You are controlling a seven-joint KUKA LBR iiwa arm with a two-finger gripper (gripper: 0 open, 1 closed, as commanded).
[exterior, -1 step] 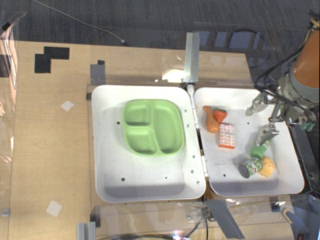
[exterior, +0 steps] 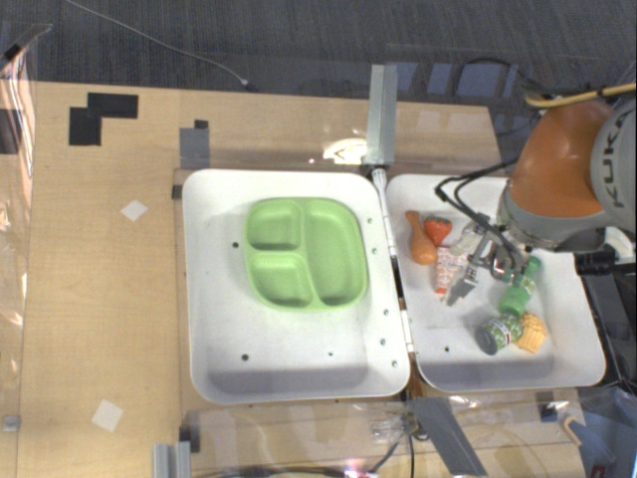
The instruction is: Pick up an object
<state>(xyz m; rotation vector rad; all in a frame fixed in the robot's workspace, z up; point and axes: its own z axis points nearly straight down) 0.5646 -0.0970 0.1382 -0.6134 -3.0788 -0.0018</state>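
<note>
My gripper (exterior: 466, 279) hangs over the middle of the right bin (exterior: 567, 366), reaching in from the right under the orange-banded wrist. Its fingers point down-left toward a small clear, pinkish packet (exterior: 443, 270) lying just left of them. An orange, carrot-like toy (exterior: 422, 242) and a red piece (exterior: 438, 231) lie at the bin's upper left. A green bottle (exterior: 518, 295) lies right of the gripper. A grey-green can (exterior: 495, 335) and a yellow corn cob (exterior: 531, 334) rest near the front. Nothing shows between the fingers.
The left bin (exterior: 214, 366) holds a green divided plate (exterior: 304, 253). A metal post (exterior: 382, 118) stands behind the seam between the bins. Black cables loop over the right bin's back edge beside the arm.
</note>
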